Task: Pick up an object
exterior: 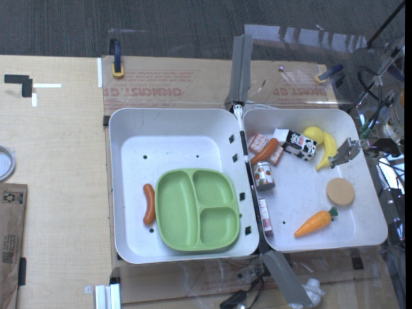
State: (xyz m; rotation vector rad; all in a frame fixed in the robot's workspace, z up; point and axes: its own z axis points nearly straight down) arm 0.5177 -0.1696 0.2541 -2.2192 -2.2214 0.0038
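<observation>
Arm mostly cut off at right edge; gripper (346, 152) is a small grey shape over the right bin (360, 237), fingers too small and blurry to read. It covers the lower end of the banana (324, 145). Small can (264, 176) by the bins' shared wall: label unreadable. Flat packet (263, 215) below it partly tucked against the divider, print too small to tell. Red-and-white box (258, 143) partly under the orange sausage (265, 151). Black-and-white toy (300, 145): can't tell what it is. Left edge cuts off a tape roll (5, 164) and a brown paper bag (11, 243). Gear at bottom edge, cables etc., blurred and cropped.
</observation>
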